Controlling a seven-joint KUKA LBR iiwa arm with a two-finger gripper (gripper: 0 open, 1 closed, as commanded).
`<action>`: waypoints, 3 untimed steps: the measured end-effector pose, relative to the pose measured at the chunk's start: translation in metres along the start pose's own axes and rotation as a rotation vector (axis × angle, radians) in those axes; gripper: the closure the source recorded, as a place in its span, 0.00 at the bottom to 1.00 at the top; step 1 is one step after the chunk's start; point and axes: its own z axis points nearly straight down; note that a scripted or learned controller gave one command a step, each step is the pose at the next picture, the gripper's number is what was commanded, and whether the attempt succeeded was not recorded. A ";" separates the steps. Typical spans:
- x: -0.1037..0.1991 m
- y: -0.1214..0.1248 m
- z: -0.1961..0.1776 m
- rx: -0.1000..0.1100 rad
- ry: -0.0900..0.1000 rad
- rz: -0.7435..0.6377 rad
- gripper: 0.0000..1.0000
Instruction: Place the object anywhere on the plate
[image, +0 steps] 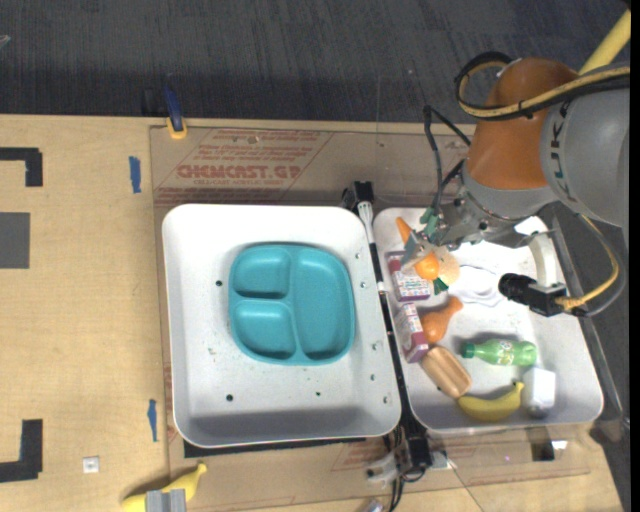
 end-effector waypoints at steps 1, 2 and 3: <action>0.051 -0.007 -0.003 0.005 0.004 0.037 1.00; 0.124 0.025 0.001 0.002 0.001 0.338 1.00; 0.123 0.024 0.001 0.002 0.000 0.339 0.00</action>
